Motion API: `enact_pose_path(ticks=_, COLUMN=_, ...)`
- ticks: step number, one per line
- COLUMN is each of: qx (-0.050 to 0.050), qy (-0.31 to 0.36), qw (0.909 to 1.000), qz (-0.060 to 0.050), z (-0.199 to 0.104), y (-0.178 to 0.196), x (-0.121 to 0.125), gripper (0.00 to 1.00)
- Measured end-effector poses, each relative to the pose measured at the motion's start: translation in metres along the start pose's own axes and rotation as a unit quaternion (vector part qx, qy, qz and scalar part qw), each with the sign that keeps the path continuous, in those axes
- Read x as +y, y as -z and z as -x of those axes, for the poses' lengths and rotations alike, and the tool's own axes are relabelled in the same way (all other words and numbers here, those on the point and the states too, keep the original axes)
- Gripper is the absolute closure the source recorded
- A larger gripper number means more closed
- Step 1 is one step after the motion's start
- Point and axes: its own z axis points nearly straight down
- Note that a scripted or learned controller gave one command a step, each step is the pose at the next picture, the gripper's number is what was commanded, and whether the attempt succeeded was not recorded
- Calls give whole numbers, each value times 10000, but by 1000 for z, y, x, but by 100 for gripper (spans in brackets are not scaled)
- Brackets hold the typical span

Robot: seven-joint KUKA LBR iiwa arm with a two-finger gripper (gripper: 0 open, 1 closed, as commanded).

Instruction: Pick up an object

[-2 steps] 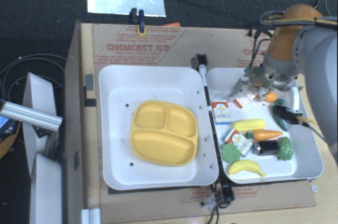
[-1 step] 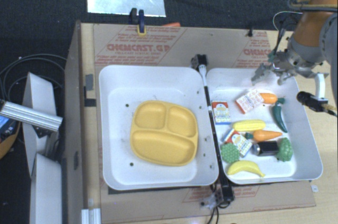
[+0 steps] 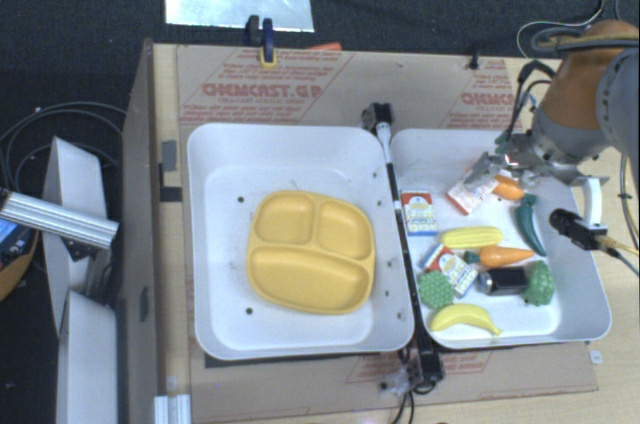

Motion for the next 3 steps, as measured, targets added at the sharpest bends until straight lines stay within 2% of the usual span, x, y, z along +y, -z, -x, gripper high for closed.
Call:
enact_pose_path(ticks=1, qx=28, qy=-15, qw=10000, qz=-66, z=-22, y=-24, x=-52, gripper=0)
enact_pose_path(ticks=2, qx=69, qy=10, qw=9999, qz=-94, z=-21, y=-24, x=-4, gripper=0)
enact_pose_path(ticks=3, qx=99, qy=15, qw=9999, qz=-87, z=18, y=-4, x=0, gripper=0)
